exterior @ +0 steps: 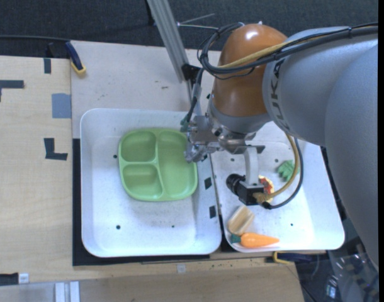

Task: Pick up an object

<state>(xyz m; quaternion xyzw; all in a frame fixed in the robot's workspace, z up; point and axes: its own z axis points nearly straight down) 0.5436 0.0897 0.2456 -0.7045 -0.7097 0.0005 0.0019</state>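
Note:
A light green divided plate (157, 165) lies flat in the left bin (94, 194), toward its right side. My gripper (194, 148) hangs at the plate's upper right rim, just left of the wall between the bins. The wrist and arm above it hide how it meets the plate. In the right bin (318, 222) an orange carrot (260, 240) lies at the front edge, with a tan bread-like piece (240, 219) just behind it. A small green piece (285, 168) sits further back on the right, and a small red and yellow item (265, 184) lies left of it.
The arm's large grey body (330, 99) covers the back and right of the right bin. A slanted metal rail (170, 33) rises behind the left bin. Bare white floor lies left of and in front of the plate.

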